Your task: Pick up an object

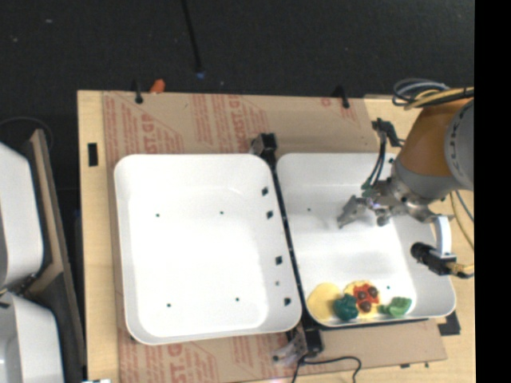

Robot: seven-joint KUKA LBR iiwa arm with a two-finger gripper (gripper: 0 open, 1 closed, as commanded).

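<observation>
- Yellow, teal, red and green small objects (361,300) lie clustered at the near edge of the right bin (319,182)
- They look light and soft, likely squashy; the green piece (396,306) sits most apart, easiest to pinch across
- Gripper (363,211) hangs mid-bin, well apart from them, fingers spread and holding nothing

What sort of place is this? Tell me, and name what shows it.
Probably a robotics lab test bench. Two shallow white bins, the left bin and the right bin, sit on a board, a grey and orange arm hangs its claw over the right bin, and small toys lie there.
</observation>
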